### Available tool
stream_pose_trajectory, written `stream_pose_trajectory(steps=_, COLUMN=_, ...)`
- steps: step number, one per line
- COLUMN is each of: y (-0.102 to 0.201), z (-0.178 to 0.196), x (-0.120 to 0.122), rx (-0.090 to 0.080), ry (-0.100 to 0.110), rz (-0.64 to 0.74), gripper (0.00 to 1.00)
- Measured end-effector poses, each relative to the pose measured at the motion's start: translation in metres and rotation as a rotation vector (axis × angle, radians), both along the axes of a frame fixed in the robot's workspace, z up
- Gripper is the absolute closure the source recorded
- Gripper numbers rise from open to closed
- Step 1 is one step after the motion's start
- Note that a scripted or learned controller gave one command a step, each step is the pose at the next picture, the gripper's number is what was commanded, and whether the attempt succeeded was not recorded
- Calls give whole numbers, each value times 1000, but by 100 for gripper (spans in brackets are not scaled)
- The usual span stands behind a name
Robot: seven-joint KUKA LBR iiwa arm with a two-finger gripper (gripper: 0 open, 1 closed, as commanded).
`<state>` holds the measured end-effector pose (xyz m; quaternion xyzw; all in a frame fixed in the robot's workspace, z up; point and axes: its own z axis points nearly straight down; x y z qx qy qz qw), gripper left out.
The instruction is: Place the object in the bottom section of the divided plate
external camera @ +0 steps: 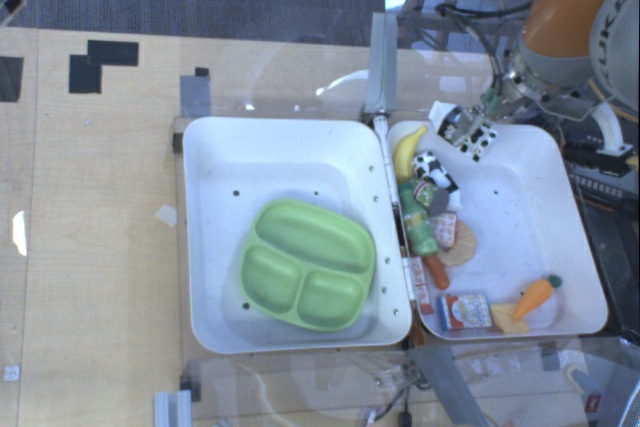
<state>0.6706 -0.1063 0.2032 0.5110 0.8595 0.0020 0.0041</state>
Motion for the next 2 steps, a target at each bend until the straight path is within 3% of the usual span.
stream_pose_trajectory(steps=1, y=76, z=-18, x=-17, rx=0, ry=3, rz=245, gripper=100)
stream_pose_trajectory(steps=2, y=131, z=-17, x=-58, rx=1, ry=2, rz=213, gripper=100)
